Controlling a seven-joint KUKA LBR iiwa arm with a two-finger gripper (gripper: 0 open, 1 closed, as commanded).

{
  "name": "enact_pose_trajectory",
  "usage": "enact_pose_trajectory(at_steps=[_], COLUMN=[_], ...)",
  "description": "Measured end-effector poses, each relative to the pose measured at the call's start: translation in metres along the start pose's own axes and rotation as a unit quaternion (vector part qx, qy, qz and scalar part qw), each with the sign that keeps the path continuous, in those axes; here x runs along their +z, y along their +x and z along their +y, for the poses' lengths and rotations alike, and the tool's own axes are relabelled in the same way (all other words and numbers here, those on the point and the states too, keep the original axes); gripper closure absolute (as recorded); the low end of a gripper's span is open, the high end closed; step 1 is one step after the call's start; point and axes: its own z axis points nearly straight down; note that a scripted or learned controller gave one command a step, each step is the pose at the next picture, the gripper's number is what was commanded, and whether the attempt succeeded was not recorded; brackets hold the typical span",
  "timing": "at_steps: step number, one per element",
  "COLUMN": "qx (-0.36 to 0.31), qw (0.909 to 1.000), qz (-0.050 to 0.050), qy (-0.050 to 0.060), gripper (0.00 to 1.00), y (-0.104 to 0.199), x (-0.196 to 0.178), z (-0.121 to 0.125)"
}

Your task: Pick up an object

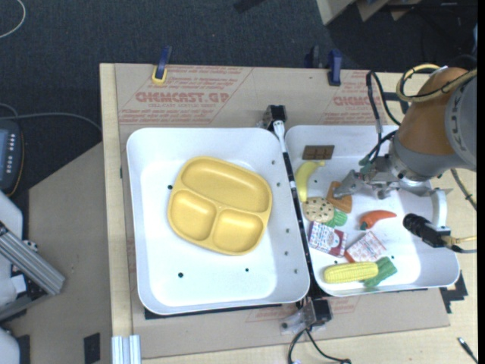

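Observation:
The right bin (pixel 436 268) holds several toy foods. A brown chocolate bar (pixel 318 152) lies at the back, with a banana (pixel 305 179) and a cookie (pixel 317 208) along the left wall. A red chili (pixel 377 218) sits mid-bin, two red-and-white packets (pixel 324 239) lie further forward, and a corn cob (pixel 351 273) rests at the front. My gripper (pixel 352 186) hangs low over the middle of this bin, just right of a small orange-brown piece (pixel 341 201) and above the chili. I see nothing lifted in it.
The left bin (pixel 151 264) carries a yellow divided plate (pixel 220 205). A black divider rail (pixel 292 196) runs between the bins. The arm's grey body and orange band (pixel 428 123) lean over the right bin's back right corner. Cables trail by its right wall.

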Motion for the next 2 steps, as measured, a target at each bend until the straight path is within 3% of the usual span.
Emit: enact_pose_trajectory(at_steps=[1, 2], qx=[0.0, 0.0], qw=[1.0, 1.0], qz=[0.0, -0.003], qy=[-0.005, -0.002], gripper=[1.0, 1.0], y=[0.001, -0.009], x=[-0.013, -0.064], z=[0.003, 0.009])
